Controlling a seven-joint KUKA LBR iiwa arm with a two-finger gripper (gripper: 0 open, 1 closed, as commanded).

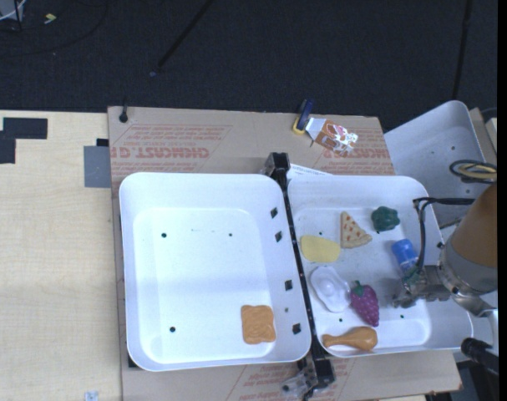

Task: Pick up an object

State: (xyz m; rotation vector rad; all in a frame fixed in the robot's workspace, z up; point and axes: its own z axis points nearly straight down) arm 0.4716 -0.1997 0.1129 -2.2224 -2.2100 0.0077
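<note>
My pincer [412, 293] sits low at the right bin's [420, 339] lower right, beside the small blue plastic cylinder [403, 252]. Grip state: cannot tell. Nothing lifted yet; grasp and lift remain.

Claw [409, 295] low in right bin [420, 334] beside grapes [366, 304].

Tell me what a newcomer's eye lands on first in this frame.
Probably the cluster of toy food in the right bin: a pizza slice, purple grapes, a drumstick at the near wall, a green piece and a blue item. Next, the gripper low in that bin's right side, near the blue item. The left bin has an orange toast-like piece in its near right corner.
</note>
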